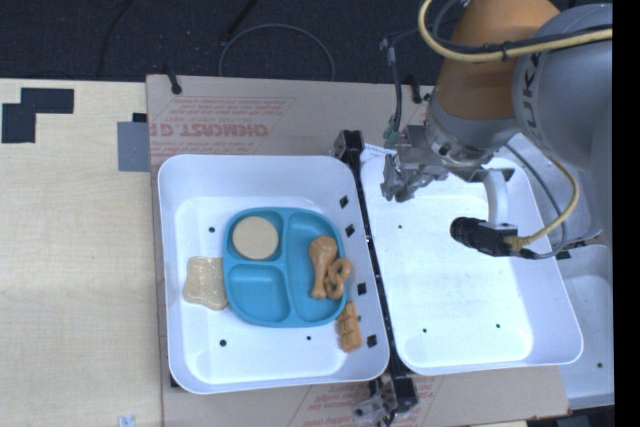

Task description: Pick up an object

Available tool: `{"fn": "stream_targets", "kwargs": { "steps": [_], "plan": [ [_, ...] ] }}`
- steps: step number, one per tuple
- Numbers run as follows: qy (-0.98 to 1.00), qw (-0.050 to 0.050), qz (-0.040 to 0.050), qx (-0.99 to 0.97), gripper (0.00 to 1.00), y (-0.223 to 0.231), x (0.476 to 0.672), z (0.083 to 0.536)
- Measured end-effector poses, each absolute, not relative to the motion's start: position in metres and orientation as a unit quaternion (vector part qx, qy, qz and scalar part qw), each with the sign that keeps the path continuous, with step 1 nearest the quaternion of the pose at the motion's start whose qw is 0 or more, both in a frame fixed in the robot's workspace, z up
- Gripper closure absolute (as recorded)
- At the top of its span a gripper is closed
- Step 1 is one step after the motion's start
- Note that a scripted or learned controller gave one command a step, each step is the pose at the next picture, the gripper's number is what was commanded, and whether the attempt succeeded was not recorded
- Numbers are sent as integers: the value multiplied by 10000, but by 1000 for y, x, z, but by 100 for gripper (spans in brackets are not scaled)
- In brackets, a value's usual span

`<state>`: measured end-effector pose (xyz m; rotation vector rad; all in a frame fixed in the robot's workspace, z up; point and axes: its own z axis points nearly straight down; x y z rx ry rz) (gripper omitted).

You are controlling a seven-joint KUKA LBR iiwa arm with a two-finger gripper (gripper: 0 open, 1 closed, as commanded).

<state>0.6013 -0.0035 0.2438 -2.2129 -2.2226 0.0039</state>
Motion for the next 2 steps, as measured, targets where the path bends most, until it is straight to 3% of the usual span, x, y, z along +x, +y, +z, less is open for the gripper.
{"fn": "stream_targets", "kwargs": {
  "steps": [2],
  "plan": [
    [-7086,16,10,-7056,100,97,590,251]
  ]
}}
